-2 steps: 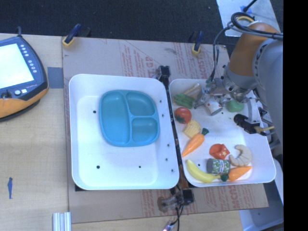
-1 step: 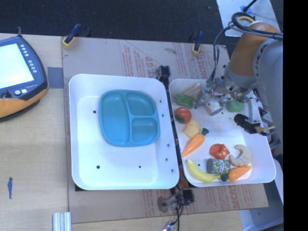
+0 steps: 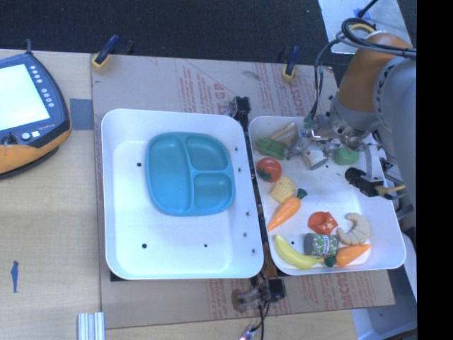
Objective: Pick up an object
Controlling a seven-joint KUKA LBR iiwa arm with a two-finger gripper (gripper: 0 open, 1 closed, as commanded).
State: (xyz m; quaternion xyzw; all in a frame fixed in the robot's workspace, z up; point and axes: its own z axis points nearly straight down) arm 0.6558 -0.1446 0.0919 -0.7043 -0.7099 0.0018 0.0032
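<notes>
risk: gripper (image 3: pixel 311 151) sits low at 12 o'clock in the right white plastic bin (image 3: pixel 388 261), crowded by a green plastic pepper (image 3: pixel 270 147) at 9 o'clock and a pale green lump (image 3: pixel 346 156) at 3 o'clock; a close could nudge both and catch neither. cannot tell the pincer's state. nothing seen held. lower down: red tomato (image 3: pixel 268 168), yellow corn cob (image 3: pixel 282 188), orange carrot (image 3: pixel 284 212), yellow banana (image 3: pixel 296 253). left white bin (image 3: pixel 127 246) holds a blue divided plate (image 3: pixel 190 173).

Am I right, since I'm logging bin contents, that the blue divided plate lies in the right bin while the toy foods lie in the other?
Not quite. The camera view shows the blue divided plate in the left bin, and the toy foods, such as the banana and carrot, in the right bin.
</notes>
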